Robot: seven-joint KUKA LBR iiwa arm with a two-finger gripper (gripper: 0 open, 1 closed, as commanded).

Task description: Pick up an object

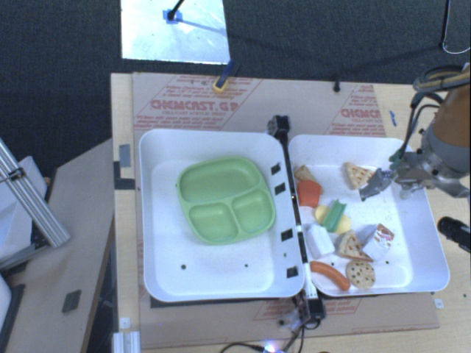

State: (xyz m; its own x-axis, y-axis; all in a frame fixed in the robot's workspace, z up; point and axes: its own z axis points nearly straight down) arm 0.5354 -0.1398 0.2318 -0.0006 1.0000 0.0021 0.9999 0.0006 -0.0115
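While toy food lies untouched in the right bin [423, 219], the gripper [374, 184] hovers just beside a pizza slice [358, 173] at its far side, grasping nothing; the pick has not begun.

Arm [450, 134] enters from right edge, orange band above grey wrist, cables looped over it. Hand [377, 183] extends leftward and slightly down; grey fingertips sit close together, nothing visible between them.
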